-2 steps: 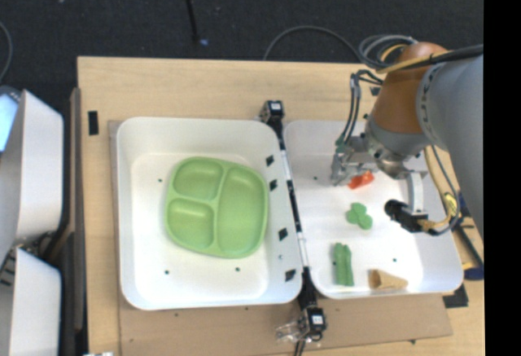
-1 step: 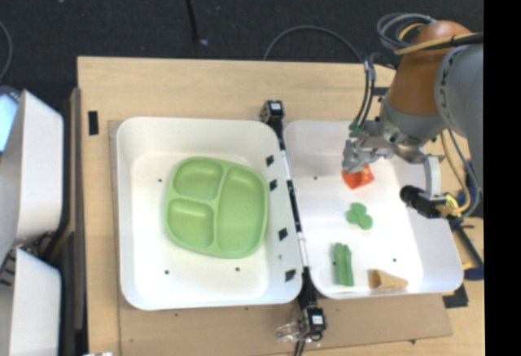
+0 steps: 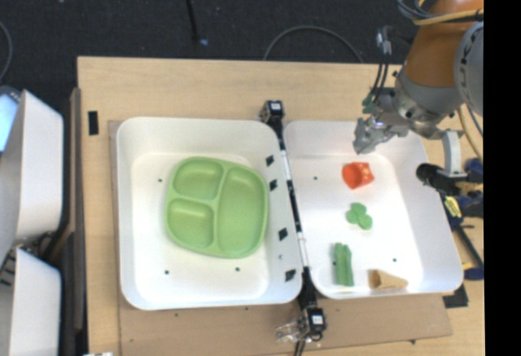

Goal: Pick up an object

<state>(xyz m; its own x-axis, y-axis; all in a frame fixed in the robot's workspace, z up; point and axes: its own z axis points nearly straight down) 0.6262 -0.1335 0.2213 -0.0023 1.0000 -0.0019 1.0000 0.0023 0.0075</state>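
- Gripper (image 3: 368, 137) sits over the right bin (image 3: 431, 265) near its back wall, at about 1 o'clock from that bin's centre. You're looking at it almost end-on, so I honestly cannot tell how it's set, and nothing visibly sits in it.
- Closest pick candidate is the red object (image 3: 357, 175), just beside the gripper at its 6 o'clock. My guess is that's the target, since it's the shortest drop.
- Other loose bits in the same bin: a small green lump (image 3: 359, 217) near the middle, a long green piece (image 3: 343, 264) at 7 o'clock by the divider, and a tan wedge (image 3: 386, 280) at 6 o'clock against the front wall. They're all apart from each other, so you'd get a clean approach on any of them.
- Left bin (image 3: 130, 265) holds a green divided plate (image 3: 218, 206) lying flat, roughly centred. It looks like a poor first pick to me: wide and low.
- Both bins sit side by side on the tabletop (image 3: 179, 73).
- Writing or brands: nothing readable anywhere, too small or blurred.
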